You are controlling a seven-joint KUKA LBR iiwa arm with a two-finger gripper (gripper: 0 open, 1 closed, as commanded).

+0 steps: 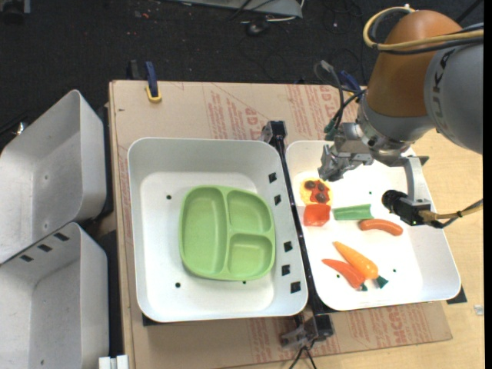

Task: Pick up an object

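The right bin (430, 275) holds several toy foods: a yellow piece with dark grapes (315, 190), a red-orange block (316, 215), a green stick (353, 213), a red-orange sausage (380, 226), an orange carrot (357, 259) and a red pepper (342, 272). My gripper (333, 169) hangs at the bin's back left, just above and behind the yellow grape piece. Nothing shows between its fingers.
The left bin (146, 206) carries a green divided plate (227, 233). A black divider (290, 206) runs between the bins. Two white containers (46, 206) stand off the bench at the left. A black cable fitting (403, 204) sits over the right bin's right side.
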